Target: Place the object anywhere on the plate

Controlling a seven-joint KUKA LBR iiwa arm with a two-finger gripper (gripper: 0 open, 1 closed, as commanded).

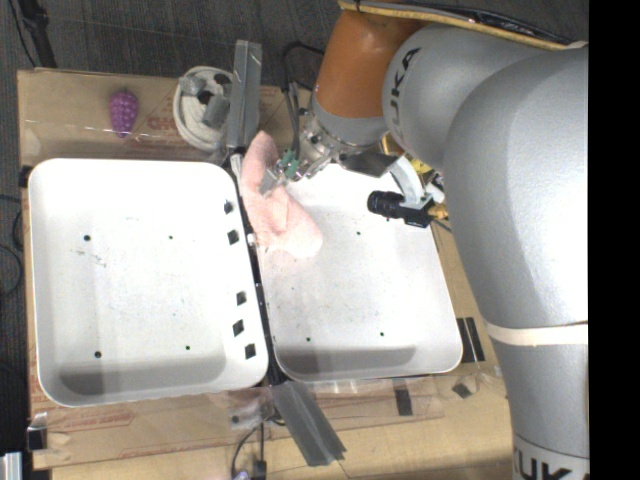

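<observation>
Main risk: closing on nothing, or snagging only an edge of the pink item (pixel 283 213) and dropping it on the lift. Likely cause: the soft, crumpled look of that item and its position hard against the wall between the 2 bins, leaving little room on that side. Second risk: striking the rim of the right bin (pixel 440 353) or the clamp hardware just beyond the end effector (pixel 287 168) during any descent so near the corner. Third risk, as a judgement only: mistaking the target, since hard to say whether the pink item is the object to move or the plate itself.

End effector poised at the far corner of the right bin, directly above the upper edge of the pink item and seemingly touching or nearly touching it. Cannot tell how far open, nor whether anything is gripped; too small and too cluttered there.

Pink item spread just below and toward the near side of the end effector. Left bin (pixel 60 298) off to the far side of the wall. Small purple piece (pixel 123 110) well away, out on the tabletop (pixel 60 98).
</observation>
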